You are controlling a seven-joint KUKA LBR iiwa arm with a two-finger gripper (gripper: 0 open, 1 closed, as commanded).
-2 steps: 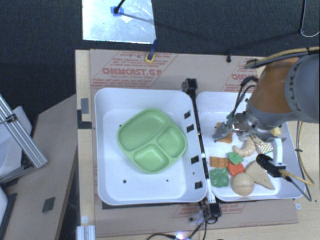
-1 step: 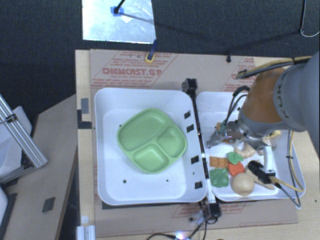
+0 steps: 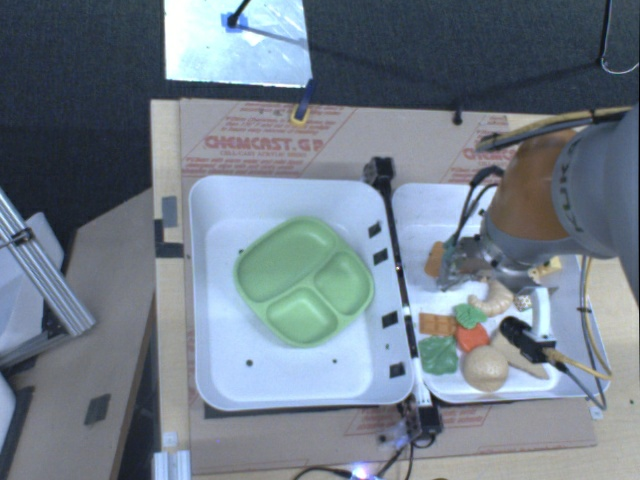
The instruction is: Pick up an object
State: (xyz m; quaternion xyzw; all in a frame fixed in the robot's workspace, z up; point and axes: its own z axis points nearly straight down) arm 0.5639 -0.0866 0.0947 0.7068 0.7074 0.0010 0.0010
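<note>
i see toy food crowded in the right bin [image 3: 425, 213]: a brown-orange piece [image 3: 435, 260] by its left wall, a pale curved piece [image 3: 492, 299], an orange block [image 3: 433, 323], a green leaf [image 3: 468, 315] touching a red chunk [image 3: 472, 338], and a tan ball [image 3: 485, 368] at the near edge. a green divided plate [image 3: 303, 280] lies flat in the left bin [image 3: 220, 218].

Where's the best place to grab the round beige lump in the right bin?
Probably across the middle of the beige lump, coming straight down from above. It is rounded with no handle, and the green leaf beside it and the bin wall hem it in, so a side approach looks cramped.
</note>
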